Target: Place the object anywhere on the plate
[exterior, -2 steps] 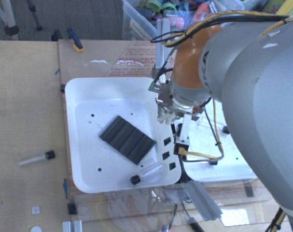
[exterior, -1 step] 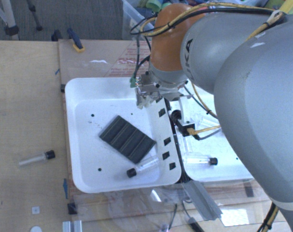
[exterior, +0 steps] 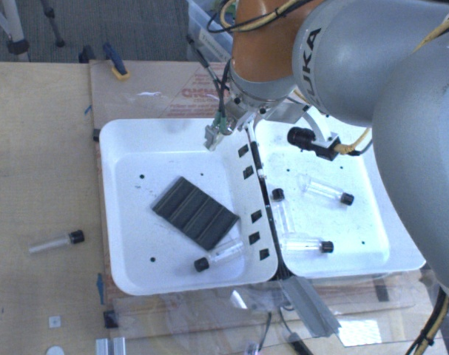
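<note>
Object: I take the clear tube with a black cap (exterior: 218, 256) in the left bin (exterior: 124, 198) as the likeliest thing to move; it lies well below my pincer (exterior: 215, 134), toward the bin's near wall, just beside the plate's lower corner and perhaps touching it. I cannot tell for certain.

Plate: the dark ribbed plate (exterior: 194, 212) sits flat and turned at a slant on the bin floor, below the pincer and a little to its left.

Pincer: it hangs over the far edge of the left bin, close to the divider between the bins. Nothing shows between its tips, and I cannot tell whether they stand apart or together.

Step in hand: my judgement is that the pick has not yet happened.

Next move: I would bring the pincer toward the near wall and down over the tube, line up across its length, clamp, lift, then set it on the ribs.

Further out: three more capped tubes (exterior: 326, 192) lie in the right bin (exterior: 372, 220), to the pincer's right; another tube (exterior: 55, 242) rests on the bench (exterior: 39, 161), far to its left.
</note>
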You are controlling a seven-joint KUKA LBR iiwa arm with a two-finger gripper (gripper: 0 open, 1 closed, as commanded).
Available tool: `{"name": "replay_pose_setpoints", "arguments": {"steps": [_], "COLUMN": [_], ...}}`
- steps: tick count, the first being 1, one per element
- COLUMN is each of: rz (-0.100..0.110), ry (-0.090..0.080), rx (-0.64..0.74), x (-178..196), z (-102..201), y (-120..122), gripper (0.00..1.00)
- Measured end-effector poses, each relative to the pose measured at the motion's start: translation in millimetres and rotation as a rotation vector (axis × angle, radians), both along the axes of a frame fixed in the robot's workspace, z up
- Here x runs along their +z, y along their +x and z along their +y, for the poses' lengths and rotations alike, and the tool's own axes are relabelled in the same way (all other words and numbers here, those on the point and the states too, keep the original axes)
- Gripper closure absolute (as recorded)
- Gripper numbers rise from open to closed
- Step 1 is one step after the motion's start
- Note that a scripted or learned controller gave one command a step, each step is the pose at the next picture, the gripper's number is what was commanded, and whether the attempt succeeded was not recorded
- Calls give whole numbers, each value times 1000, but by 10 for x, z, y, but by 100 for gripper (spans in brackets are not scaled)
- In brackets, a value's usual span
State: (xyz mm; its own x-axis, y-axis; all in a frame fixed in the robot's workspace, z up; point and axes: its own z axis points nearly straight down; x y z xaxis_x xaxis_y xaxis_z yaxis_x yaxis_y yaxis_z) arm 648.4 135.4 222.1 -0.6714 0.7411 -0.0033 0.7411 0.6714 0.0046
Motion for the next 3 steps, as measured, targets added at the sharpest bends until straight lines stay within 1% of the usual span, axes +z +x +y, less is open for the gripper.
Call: {"name": "replay_pose_setpoints", "arguments": {"steps": [1,2,3], "rz": [-2,-3,1], "ry": [-1,-2,-2], "rx": [454,645,1087], "x": [-152,-217,-427], "z": [543,872,896], "y": [53,51,-46], "gripper": [100,100,100]}}
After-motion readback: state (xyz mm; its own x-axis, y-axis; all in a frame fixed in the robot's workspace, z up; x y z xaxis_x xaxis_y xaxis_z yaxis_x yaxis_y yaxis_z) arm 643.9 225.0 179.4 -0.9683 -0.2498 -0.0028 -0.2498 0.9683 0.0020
